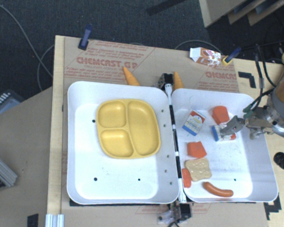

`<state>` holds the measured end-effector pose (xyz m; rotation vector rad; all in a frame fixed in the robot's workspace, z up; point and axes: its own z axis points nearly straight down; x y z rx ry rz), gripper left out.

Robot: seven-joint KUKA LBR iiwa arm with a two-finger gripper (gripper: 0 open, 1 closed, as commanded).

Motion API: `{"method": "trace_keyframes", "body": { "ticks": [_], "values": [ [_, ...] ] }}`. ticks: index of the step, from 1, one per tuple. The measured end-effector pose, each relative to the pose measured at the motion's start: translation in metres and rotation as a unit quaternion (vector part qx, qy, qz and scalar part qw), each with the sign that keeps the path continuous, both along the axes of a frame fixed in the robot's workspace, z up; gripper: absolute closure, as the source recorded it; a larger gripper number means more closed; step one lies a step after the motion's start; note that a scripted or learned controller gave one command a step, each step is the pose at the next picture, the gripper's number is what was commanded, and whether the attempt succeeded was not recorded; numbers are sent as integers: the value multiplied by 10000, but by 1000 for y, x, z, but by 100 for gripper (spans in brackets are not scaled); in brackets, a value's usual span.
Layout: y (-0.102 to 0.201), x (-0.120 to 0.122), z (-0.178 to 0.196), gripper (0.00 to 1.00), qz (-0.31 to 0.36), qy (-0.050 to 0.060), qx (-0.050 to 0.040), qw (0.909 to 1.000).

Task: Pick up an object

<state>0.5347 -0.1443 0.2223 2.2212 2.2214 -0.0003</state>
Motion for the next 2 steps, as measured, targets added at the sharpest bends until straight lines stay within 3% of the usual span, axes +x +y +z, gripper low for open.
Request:
{"method": "trace_keyframes", "body": {
  "ticks": [1, 2],
  "values": [
    [-10, 90, -56, 0, 5, -3, 0, 10000],
    [-19, 136, -131, 0, 6, -76, -38, 10000]
  ]
}}
